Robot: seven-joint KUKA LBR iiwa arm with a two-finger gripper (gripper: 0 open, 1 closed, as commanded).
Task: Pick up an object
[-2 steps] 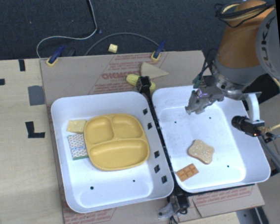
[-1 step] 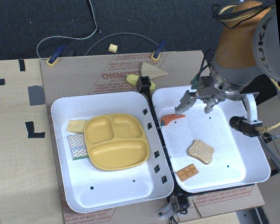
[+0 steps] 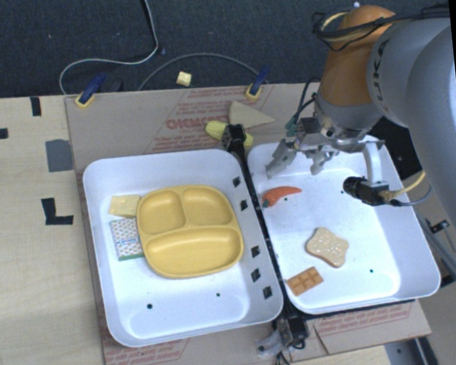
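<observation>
White plastic, two shallow bins side by side on a sheet of brown cardboard [image 3: 174, 120] laid over the pale wood worktop [image 3: 26, 264].

Left bin [image 3: 98, 177]: a yellow divided plate [image 3: 189, 229] lies near the middle, three compartments, nothing seen in them. Just beside its left edge, a pale yellow wedge-shaped piece [image 3: 123, 205] and, below it, a small patterned sponge-like block [image 3: 125, 238]; both appear to touch or nearly touch the plate rim.

Right bin [image 3: 400, 277]: three loose items. An orange, curved carrot-like piece [image 3: 280, 194] lies at the upper left, close to the divider between the bins. A toast-slice toy [image 3: 327, 246] sits near the middle. A small orange-brown waffle-like square [image 3: 305, 280] lies near the lower left, just below and left of the toast. All three rest on the bin floor, apart from one another.

Gripper [image 3: 300, 160] is over the far part of the right bin, above and right of the carrot-like piece. Fingers [image 3: 279, 161] are spread apart, with nothing between them; no item is held. The grey arm with orange band [image 3: 352, 51] reaches in from the right.

Behind the bins: blue-and-yellow clamps [image 3: 89, 92] at the cardboard's far edge, a small yellow block [image 3: 184, 78], and cable [image 3: 147, 32] across dark fabric.
</observation>
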